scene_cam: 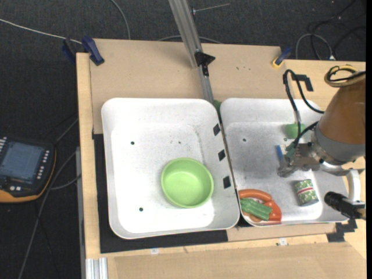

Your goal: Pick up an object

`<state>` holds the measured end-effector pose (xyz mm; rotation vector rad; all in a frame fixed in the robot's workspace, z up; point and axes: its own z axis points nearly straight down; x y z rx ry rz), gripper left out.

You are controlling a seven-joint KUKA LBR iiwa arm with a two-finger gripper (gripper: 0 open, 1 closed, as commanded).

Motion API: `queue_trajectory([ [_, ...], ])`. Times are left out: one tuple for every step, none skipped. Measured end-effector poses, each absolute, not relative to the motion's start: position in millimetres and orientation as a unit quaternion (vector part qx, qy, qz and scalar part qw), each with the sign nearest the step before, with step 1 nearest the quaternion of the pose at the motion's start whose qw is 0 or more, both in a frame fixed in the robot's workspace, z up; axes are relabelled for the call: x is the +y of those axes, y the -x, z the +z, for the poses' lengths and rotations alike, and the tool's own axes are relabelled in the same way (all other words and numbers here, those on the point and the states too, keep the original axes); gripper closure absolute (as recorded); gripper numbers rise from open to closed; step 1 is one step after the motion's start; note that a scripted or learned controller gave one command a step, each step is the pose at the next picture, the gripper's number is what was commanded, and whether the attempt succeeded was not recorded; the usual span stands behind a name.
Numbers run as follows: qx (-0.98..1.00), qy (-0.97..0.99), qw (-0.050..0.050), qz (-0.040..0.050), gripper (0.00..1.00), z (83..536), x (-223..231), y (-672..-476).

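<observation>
Green bowl [186,182] in left bin [116,121]. Right bin [256,112]: orange-green item [260,205] at 6 o'clock, small can [306,192] near end effector [286,168], whose opening cannot be told; arm partly cropped.

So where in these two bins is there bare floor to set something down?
Left bin: bare floor across the far half and left of the green bowl. Right bin: a bare patch between the divider wall and the gripper. Its near-right part is crowded: orange tray of vegetables, small can, the arm above.
</observation>
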<state>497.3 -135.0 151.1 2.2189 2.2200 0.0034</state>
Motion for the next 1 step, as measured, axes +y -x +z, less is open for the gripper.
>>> queue_trajectory([
  [0.707, -0.707, 0.002, 0.0016, 1.0, 213.3, -136.9, -499.4],
])
